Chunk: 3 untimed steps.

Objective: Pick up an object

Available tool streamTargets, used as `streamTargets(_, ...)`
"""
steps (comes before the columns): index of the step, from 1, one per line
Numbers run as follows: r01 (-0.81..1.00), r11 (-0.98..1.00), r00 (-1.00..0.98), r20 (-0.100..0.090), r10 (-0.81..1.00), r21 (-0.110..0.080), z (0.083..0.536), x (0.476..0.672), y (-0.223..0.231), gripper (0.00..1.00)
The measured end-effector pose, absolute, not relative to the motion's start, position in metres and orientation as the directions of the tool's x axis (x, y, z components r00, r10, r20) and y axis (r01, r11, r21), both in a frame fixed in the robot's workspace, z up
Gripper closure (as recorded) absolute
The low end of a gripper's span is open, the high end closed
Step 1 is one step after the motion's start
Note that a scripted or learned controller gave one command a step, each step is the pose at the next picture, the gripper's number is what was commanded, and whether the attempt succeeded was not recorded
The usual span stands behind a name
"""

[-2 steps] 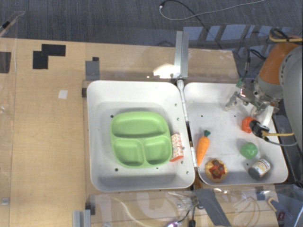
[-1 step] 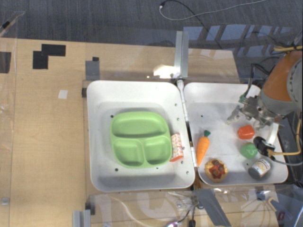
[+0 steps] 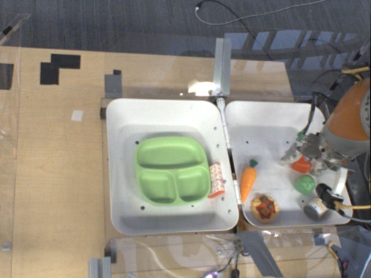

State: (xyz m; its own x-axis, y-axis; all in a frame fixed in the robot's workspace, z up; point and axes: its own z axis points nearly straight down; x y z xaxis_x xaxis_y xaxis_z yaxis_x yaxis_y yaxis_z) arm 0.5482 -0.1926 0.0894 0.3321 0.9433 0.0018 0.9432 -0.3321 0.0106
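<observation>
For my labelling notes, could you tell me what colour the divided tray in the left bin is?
Light green; the divided tray shows clearly in the camera view.

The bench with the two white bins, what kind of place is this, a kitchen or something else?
Most likely a robotics lab, not a kitchen. The light wooden bench holds two shallow white plastic bins side by side, filled with toy food like a small orange plastic carrot, and a grey robot arm with an orange band reaches in.

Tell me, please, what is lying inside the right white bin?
In the right bin lie a toy carrot, a small round tart-like item, a green ball and an orange-red piece. The arm covers the bin's right side, hiding anything there.
</observation>
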Motion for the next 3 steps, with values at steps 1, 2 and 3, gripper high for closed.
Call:
streamTargets(1, 1.0, 0.005, -0.005, -0.002, 1.0, 0.006, 0.126, 0.559, -0.184, 0.0)
streamTargets(2, 1.0, 0.01, -0.01, -0.002, 1.0, 0.013, 0.09, 0.555, -0.205, 0.0)
streamTargets(3, 1.0, 0.01, -0.01, -0.002, 1.0, 0.013, 0.09, 0.555, -0.205, 0.0)
